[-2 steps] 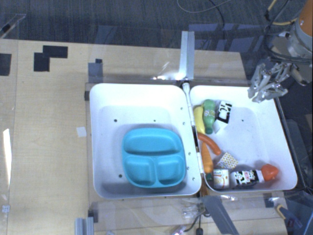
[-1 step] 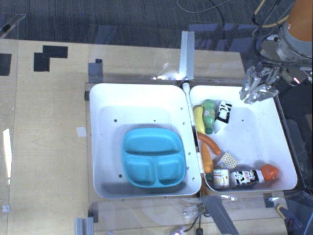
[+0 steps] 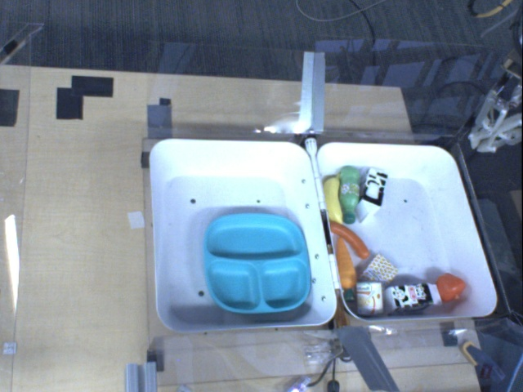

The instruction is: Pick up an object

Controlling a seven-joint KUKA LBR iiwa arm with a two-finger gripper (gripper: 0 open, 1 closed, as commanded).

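Note:
The right bin [image 3: 425, 211] holds several items along its left and front sides. A yellow banana [image 3: 331, 198], a green bottle [image 3: 350, 193] and a black-and-white box [image 3: 373, 188] lie at its upper left. Below them are a curved orange piece [image 3: 353, 239], a carrot-like orange piece [image 3: 346, 269] and a small patterned packet [image 3: 381, 265]. At the front lie a small can [image 3: 369, 298] and a black-and-white bottle [image 3: 411, 295] with an orange cap [image 3: 450, 286].
The left bin [image 3: 188, 194] holds a blue divided plate [image 3: 257, 261]. A metal post [image 3: 314, 88] stands behind the seam between the bins. A white frame [image 3: 498, 121] sits off the right edge, and a cable [image 3: 343, 2] runs across the dark floor behind.

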